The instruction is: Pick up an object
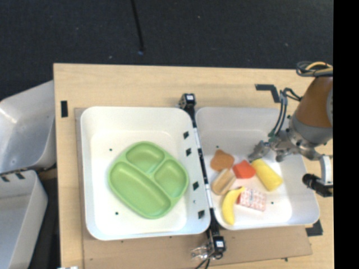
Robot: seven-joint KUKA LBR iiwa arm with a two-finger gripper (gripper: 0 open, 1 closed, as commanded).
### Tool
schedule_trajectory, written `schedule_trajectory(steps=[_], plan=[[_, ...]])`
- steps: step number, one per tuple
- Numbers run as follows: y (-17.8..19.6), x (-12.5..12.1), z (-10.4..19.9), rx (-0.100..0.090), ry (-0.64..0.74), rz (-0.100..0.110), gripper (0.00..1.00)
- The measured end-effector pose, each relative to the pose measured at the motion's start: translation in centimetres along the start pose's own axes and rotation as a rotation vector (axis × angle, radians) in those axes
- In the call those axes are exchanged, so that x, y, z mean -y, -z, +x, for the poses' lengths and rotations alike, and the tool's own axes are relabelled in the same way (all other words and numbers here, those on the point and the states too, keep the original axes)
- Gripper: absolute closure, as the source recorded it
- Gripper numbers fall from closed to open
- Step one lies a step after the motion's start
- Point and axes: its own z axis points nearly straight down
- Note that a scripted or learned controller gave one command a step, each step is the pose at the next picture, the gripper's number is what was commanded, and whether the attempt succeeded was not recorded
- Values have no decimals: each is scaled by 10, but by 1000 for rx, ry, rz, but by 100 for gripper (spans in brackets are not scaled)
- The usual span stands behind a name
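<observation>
The right bin (241,122) holds several toy foods: a brown piece (222,160), a red-orange block (244,170), a yellow cylinder (267,174), a tan bun (222,181), a banana (230,205) and a pink-and-white box (253,199). My gripper (268,150) hangs low at the right side of this bin, just above and behind the yellow cylinder and the red-orange block. Nothing shows in its grasp. The grey and orange wrist (313,108) rises behind it.
A green divided plate (148,179) lies in the left bin (95,128). A ridge with black clips (196,156) separates the two bins. The back half of the right bin is bare white floor. Cables (280,97) trail near the wrist.
</observation>
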Motion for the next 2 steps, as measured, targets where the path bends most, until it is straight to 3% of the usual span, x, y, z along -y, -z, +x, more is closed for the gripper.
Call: schedule_trajectory(steps=[1,2], plan=[[15,-1,-1,1,-1,-7,100],[60,-2,4,0,3,-7,100]])
